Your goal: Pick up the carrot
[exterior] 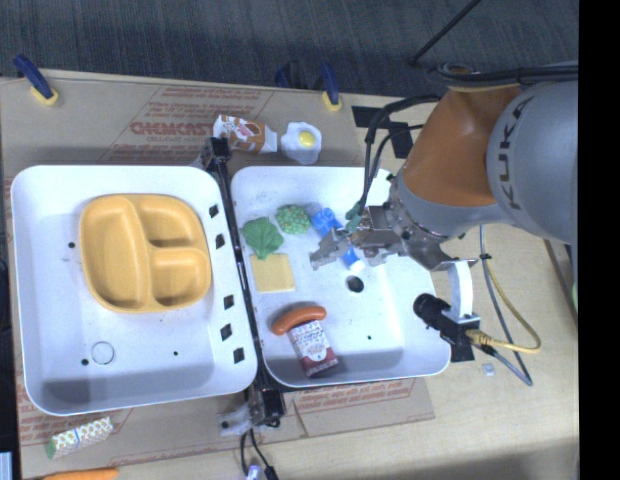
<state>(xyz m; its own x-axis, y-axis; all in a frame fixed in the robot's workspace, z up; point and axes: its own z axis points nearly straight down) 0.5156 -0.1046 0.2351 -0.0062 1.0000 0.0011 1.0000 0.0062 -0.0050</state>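
Observation:
An orange-red, elongated piece that looks like the carrot (298, 317) lies in the right bin (410, 360), near its front, just above a small ketchup bottle (313, 347). My gripper (335, 251) hangs over the middle of the right bin, up and to the right of that piece and apart from it. It sits right by a blue item (323, 218), part of which it hides. Nothing orange shows at the gripper.
Green broccoli (293, 217), a leafy green piece (261, 234) and a yellow cheese slice (274, 272) lie in the right bin's left half. The left bin (40, 348) holds a yellow divided tray (145, 250). A small carton (240, 133) and egg (302, 141) sit behind the bins.

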